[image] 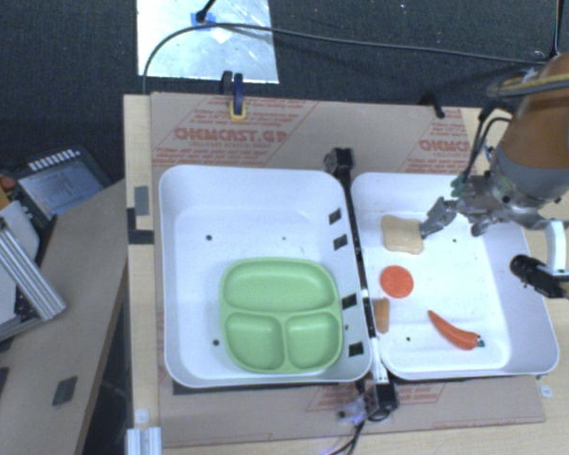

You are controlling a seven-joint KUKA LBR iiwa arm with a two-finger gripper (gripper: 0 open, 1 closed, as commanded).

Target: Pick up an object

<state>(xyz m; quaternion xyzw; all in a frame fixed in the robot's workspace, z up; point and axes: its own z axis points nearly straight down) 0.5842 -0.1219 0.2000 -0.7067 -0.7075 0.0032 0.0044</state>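
The right bin (522, 349) holds a tan bread-like piece (402, 234), a red-orange disc (396, 282), a small brown-orange piece (381, 315) by its left wall, and a long orange-red carrot-like piece (453, 330) near the front. My gripper (455, 223) hangs over the back of this bin, just right of the tan piece. It is open, and I see nothing between its fingers. One fingertip (434, 220) is close to the tan piece's right edge.
A green divided plate (280, 313) lies in the left bin (185, 254). Black clips line the wall between the bins (353, 254). The grey arm with its orange band (548, 126) comes in from the right. A black fitting (536, 273) juts over the right bin's right side.
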